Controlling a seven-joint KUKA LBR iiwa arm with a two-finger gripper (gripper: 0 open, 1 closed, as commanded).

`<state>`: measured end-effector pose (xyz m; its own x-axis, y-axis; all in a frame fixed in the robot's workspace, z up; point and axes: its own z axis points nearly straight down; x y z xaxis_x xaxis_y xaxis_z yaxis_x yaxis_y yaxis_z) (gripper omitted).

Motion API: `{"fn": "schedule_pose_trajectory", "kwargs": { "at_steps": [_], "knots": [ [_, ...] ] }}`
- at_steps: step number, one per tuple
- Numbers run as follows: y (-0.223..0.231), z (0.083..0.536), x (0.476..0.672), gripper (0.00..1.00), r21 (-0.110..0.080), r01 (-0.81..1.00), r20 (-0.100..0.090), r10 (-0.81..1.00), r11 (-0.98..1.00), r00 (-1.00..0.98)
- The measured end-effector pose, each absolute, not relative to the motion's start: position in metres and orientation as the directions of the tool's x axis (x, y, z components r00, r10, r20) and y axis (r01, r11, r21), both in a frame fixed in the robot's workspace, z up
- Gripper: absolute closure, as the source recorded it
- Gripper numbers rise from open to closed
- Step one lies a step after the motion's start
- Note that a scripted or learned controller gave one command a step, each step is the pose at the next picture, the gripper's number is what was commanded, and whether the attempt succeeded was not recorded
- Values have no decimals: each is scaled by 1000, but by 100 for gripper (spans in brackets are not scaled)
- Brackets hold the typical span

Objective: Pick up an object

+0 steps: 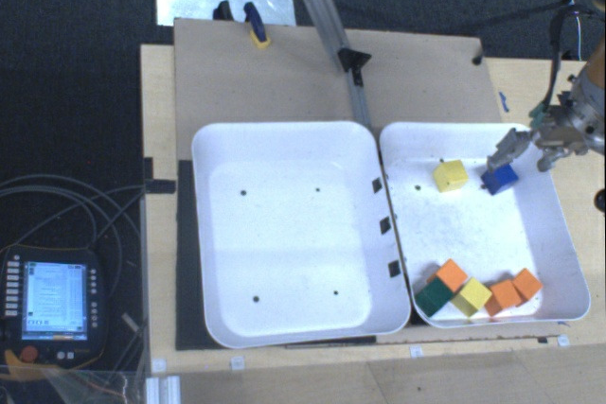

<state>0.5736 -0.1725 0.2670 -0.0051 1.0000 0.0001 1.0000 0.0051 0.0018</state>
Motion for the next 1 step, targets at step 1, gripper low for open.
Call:
{"fn": "schedule_pose_trajectory", "kwargs": {
  "at_steps": [1],
  "knots": [
    [-172,267,574,0,2,1000,0,1000,5,-5]
  ]
}}
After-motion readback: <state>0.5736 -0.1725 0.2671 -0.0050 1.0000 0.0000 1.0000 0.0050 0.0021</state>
